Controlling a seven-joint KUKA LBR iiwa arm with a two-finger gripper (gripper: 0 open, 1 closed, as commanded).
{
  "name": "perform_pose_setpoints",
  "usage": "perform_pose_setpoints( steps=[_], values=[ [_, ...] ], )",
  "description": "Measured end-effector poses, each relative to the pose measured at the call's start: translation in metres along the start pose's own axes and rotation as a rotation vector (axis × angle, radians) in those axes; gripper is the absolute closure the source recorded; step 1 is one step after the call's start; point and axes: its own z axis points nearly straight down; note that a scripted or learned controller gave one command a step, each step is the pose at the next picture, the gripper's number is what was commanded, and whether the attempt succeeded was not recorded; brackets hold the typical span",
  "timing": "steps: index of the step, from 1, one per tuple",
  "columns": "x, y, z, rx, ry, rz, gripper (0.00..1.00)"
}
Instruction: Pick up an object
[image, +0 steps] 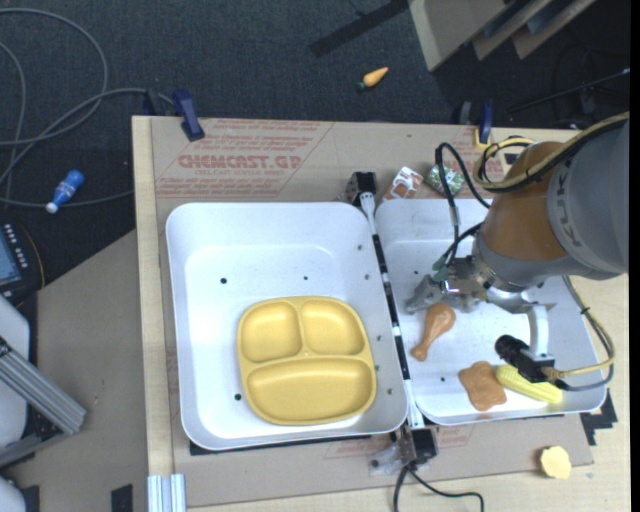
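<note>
Your tool (447, 287) hovered low in the right bin (425, 222), just above the toy drumstick (433, 328); its state you couldn't tell. That drumstick looked light, hard plastic, slick. Best pinched across the fat meaty end, not the thin bone.

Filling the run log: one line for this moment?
arm over right bin | gripper above drumstick | nothing seen held | yellow tray in left bin

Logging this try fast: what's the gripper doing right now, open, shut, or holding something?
Gripper: low in the right bin, just above the toy chicken drumstick; whether it is open or shut cannot be told, and nothing shows between its fingers.
</note>
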Motion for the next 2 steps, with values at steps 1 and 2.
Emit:
perform_pose_setpoints(
  steps=[1,2],
  values=[
    [-0.0025,0.0027,-0.0152,-0.011,-0.004,0.004,1.0],
    [-0.0024,0.0024,-0.0146,-0.01,-0.004,0.004,0.0]
  ],
)
